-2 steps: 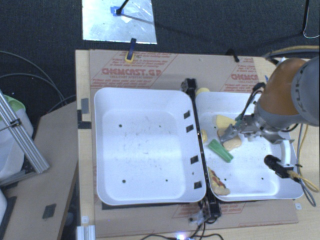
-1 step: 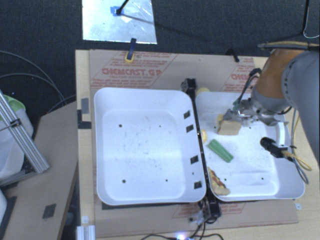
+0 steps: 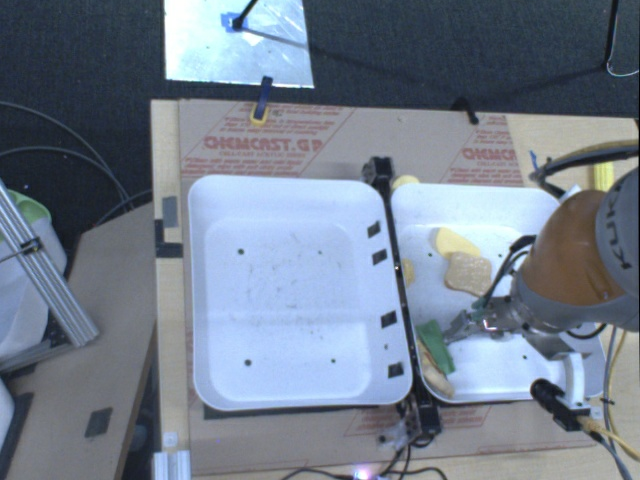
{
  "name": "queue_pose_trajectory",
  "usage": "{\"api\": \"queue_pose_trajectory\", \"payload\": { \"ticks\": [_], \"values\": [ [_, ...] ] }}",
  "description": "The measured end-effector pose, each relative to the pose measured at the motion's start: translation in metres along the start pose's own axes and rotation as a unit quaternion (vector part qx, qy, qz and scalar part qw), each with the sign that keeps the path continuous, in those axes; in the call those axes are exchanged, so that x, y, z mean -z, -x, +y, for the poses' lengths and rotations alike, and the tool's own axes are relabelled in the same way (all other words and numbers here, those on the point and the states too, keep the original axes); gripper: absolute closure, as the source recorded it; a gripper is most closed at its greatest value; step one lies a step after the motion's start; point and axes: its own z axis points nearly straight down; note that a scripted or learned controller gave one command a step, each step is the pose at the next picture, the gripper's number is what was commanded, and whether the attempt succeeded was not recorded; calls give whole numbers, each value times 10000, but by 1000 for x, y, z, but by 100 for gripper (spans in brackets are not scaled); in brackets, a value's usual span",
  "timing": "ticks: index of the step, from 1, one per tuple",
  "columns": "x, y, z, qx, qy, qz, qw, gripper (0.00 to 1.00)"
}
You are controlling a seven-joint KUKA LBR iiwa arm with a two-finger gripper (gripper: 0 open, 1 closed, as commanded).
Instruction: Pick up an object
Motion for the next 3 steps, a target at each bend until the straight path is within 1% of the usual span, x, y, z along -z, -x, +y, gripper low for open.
{"api": "queue_pose_trajectory", "payload": {
  "ticks": [1,2,3],
  "values": [
    [107,-84,72,95,112,16,9999,0],
    [101,-58,105,37,53,-3,10000,0],
    [6,-9,35,-9,-34,2,10000,0]
  ]
}}
